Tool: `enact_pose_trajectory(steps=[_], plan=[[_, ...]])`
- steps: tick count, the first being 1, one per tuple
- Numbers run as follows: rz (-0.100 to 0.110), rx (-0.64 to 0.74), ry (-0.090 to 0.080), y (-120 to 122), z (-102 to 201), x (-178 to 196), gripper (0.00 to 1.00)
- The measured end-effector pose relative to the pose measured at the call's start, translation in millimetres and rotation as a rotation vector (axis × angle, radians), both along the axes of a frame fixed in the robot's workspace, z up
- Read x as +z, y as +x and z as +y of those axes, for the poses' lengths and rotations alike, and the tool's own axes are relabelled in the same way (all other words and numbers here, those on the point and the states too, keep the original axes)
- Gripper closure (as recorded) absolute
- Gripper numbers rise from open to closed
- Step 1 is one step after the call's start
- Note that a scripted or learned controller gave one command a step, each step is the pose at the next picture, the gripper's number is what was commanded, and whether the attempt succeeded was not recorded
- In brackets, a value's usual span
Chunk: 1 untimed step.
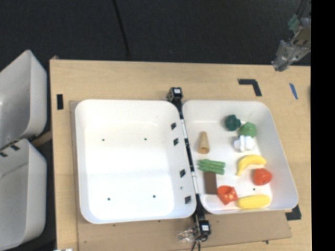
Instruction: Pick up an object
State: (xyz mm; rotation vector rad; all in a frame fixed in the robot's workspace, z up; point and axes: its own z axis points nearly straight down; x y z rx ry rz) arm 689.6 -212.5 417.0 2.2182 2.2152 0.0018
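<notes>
Camera view: a wooden bench carries two shallow white bins side by side, joined along a black clipped seam. The left bin shows bare white floor with a few small dark dots. The right bin holds all the objects.

Contents of the right bin, roughly top to bottom:
- dark green round piece near the far wall
- lighter green piece just beside it, touching a small white object below
- tan cone, standing apart toward the seam side
- green bean-like bundle lying crosswise, with a brown block just under it
- banana, curved, in the middle
- red tomato-like piece just below the banana's right end
- red pepper-like piece near the front wall, close beside the brown block
- yellow corn-like piece lying along the front wall, next to the red pepper-like piece

The gripper sits at the upper right corner of the view, above the bench's far right edge and well apart from both bins (nothing from the bins is near it). It is blurred and small; I cannot tell whether it is wide or narrow, and no object is visible in it.

Black tape marks and a short blue mark sit on the bench beyond the right bin. White rounded shapes stand off the bench's left side.
</notes>
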Motion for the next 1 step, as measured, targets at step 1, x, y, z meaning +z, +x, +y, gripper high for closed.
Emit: enact_pose_trajectory(steps=[1], plan=[[-0.002, 0.0, -0.001, 0.1, -15.6, 53.7, 1.0]])
